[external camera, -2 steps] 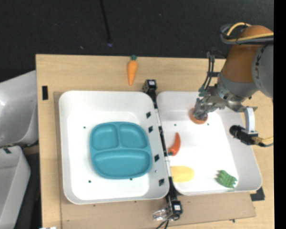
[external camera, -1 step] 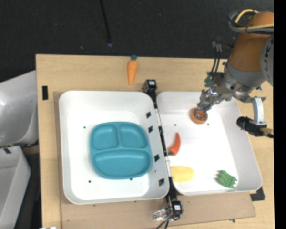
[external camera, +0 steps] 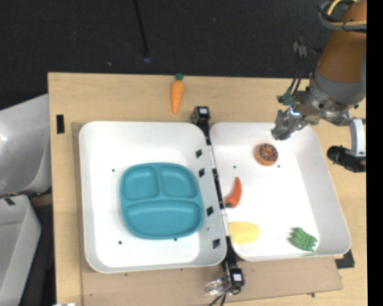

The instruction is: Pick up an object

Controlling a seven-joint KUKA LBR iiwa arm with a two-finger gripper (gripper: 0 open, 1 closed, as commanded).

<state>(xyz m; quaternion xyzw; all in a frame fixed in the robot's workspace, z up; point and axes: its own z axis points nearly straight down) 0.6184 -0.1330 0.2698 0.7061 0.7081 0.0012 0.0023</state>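
Camera view: red pepper (external camera: 233, 192) lies near-vertical, right bin (external camera: 319, 171).

Two shallow white bins, the left bin (external camera: 96, 171) and the right bin (external camera: 319, 177), look like smooth, slightly glossy plastic. They sit on a pale matt bench (external camera: 115, 94) with a wood look. A teal divided plate (external camera: 161, 200) appears matt plastic. The far carrot (external camera: 177, 94) looks like smooth toy plastic.

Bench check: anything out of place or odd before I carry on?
Yes: a carrot lies on the bare bench behind the bins, outside both. The other toys, a donut, pepper, lemon and green piece, sit inside the right bin.
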